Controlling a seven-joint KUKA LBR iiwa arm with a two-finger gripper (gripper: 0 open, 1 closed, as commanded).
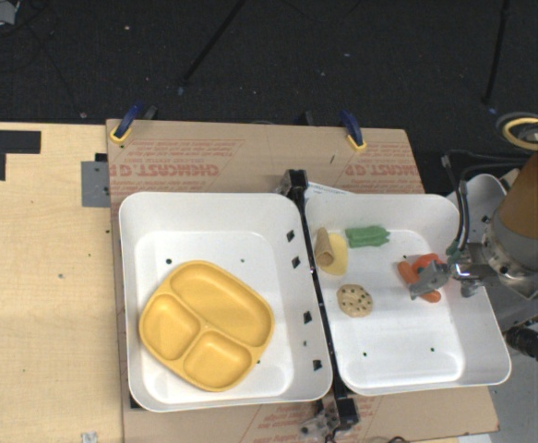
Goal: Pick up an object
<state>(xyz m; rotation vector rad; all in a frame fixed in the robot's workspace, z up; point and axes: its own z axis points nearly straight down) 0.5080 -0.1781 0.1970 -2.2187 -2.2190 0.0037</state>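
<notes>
My pincer (432, 282) sits low at the right side of the right bin (476, 363), right on top of an orange object (418, 269) that lies on the bin floor there. From this angle I cannot tell whether my fingers are apart or together, nor whether the orange object is between them or only beside them, so I would not call anything grasped. As I judge it, the reach is made and the pick itself is not yet proven: the orange object appears to rest on the floor of the bin, and the lift is what is left. The same bin holds three more pieces, all apart from my pincer: a green object (367, 237) toward the far side, a pale yellow roll-like piece (330, 251) just to its left near the divider between the bins, and a round speckled cookie (354, 300) a little nearer the camera, between the roll and the orange object. The left bin (149, 220) carries one thing, a yellow compartment plate (206, 324) with three sections, lying flat and turned at an angle. Both bins stand side by side on the brown cardboard that covers the surface (38, 284).
</notes>
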